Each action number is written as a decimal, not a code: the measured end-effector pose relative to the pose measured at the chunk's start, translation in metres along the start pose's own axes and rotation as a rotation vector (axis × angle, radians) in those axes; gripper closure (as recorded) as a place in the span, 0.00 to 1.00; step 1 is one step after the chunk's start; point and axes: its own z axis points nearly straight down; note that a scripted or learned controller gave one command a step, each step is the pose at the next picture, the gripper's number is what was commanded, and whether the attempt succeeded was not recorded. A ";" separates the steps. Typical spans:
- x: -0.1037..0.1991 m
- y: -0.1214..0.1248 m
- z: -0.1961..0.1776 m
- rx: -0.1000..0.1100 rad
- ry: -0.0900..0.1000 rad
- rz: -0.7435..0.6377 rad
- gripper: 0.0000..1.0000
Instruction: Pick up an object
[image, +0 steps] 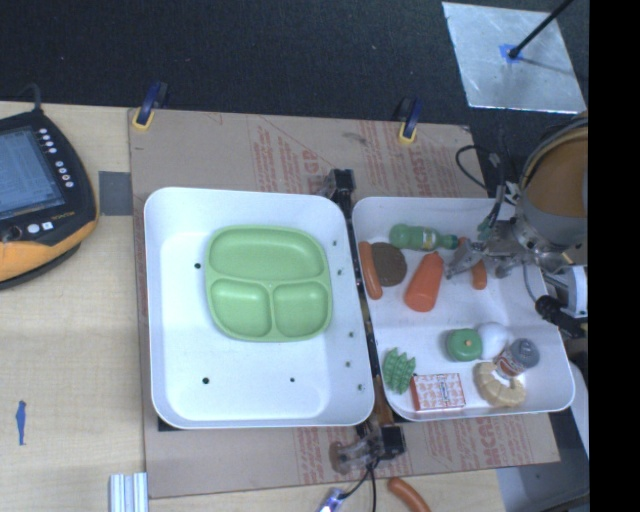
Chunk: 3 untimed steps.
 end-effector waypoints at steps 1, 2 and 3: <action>-0.001 0.000 -0.011 0.000 -0.002 -0.002 1.00; 0.035 0.008 -0.087 -0.003 0.002 0.001 1.00; 0.115 0.024 -0.135 -0.003 0.003 0.001 1.00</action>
